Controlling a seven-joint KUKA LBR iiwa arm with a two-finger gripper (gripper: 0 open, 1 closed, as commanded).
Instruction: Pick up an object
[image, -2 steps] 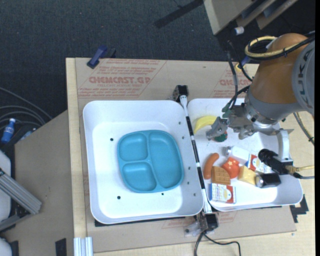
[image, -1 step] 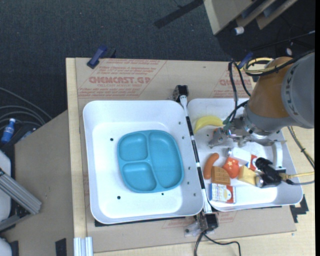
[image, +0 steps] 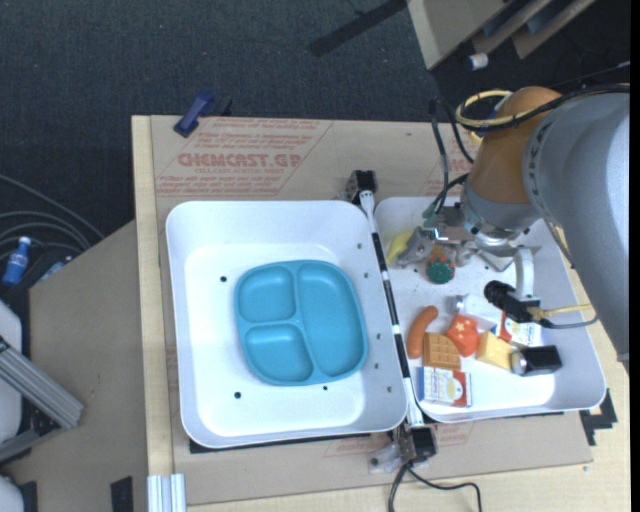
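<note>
Green object just beneath hand

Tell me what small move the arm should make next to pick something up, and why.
Probably lower straight down a little: the gripper hovers at the far end of the right bin, right above a small round green and orange object, with a yellow piece just beside it.

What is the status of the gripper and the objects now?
Gripper low in right bin, over small green-and-orange object; grasp unconfirmed. Sausage, waffle nearby. Blue tray in left bin.
</note>
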